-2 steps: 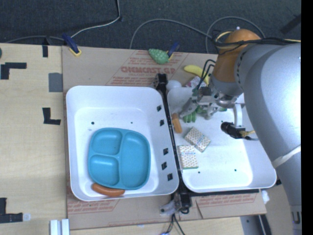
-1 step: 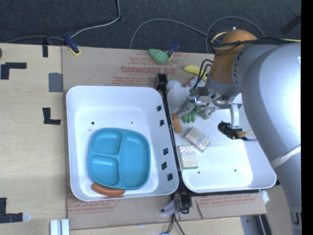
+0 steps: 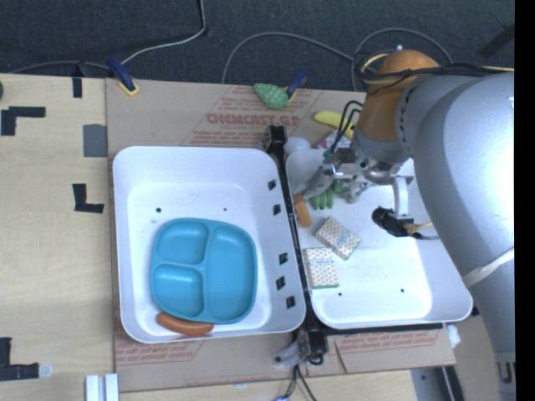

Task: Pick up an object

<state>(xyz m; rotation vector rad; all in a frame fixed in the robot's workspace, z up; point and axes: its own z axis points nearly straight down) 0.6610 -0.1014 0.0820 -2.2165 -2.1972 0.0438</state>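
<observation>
Overhead, arm's gripper (image 3: 338, 178) dips into right bin (image 3: 401, 303) over green item (image 3: 322, 197), seemingly to pick | grip unclear

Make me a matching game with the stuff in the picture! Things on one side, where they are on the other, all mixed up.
Things:
1. blue divided plate
2. orange sausage
3. green knobbly toy
4. checkered packet

Places:
A. on the cardboard above the bins, beside a blue clip
B. in the right bin
C. in the middle of the left bin
D. at the left bin's lower edge, just below the plate

Pairs: 1-C, 2-D, 3-A, 4-B
</observation>
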